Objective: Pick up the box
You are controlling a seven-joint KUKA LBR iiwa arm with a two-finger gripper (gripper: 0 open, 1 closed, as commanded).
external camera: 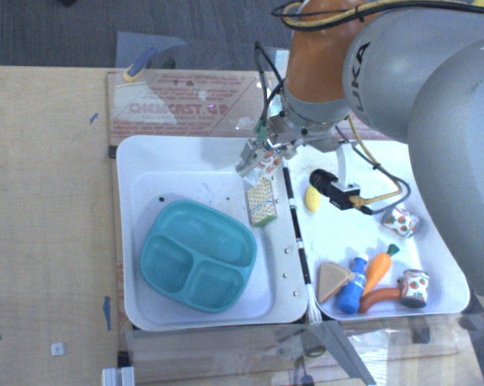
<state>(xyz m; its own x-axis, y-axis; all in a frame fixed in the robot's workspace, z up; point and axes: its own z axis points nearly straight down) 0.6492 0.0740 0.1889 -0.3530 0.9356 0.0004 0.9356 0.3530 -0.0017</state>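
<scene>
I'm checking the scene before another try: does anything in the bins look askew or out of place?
The box stands out: it is tipped up at a slant by the right wall of the left bin, just under the gripper, not lying flat. Whether it is gripped I cannot tell. Nothing looks spilled or broken.

Box (262, 203) top behind pincer (257, 158)

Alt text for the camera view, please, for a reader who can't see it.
The gripper sits at the far end of a small box in the bin that holds a teal tray. The other bin holds toy food, including a carrot.
</scene>
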